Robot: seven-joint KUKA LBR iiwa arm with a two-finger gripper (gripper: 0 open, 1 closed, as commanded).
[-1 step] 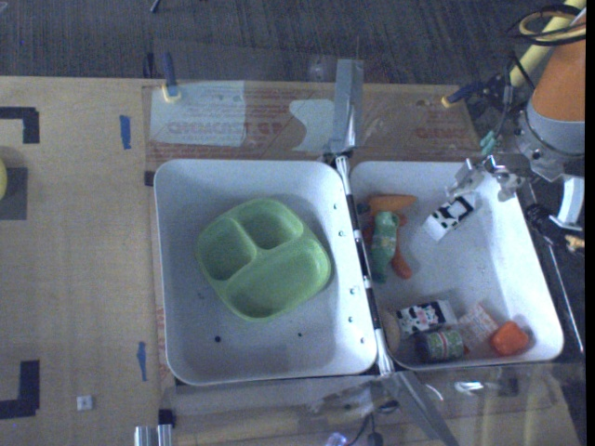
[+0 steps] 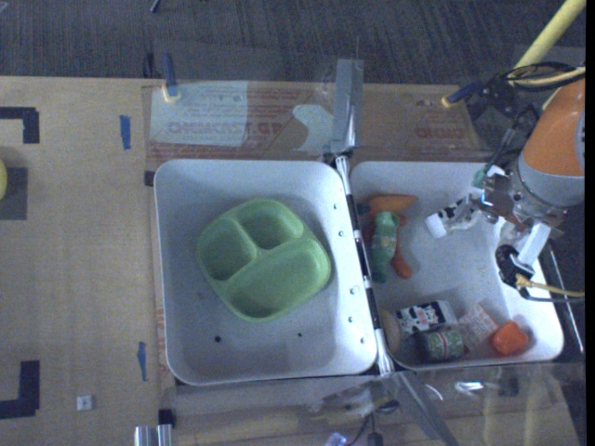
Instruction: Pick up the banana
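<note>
Camera view: wooden bench (image 2: pixel 74 277) (dark carpet (image 2: pixel 279 17) beyond) bearing white bins (image 2: pixel 177 249).

dark grey carpet (image 2: pixel 279 17) across the top w/ thin black legs on it. pale wood bench (image 2: pixel 74 277) below, w/ blue tape bits (image 2: pixel 125 131) & black corner marks (image 2: pixel 23 124). clear plastic sheet (image 2: pixel 242 119) taped down behind the bins. light even, soft.
</note>
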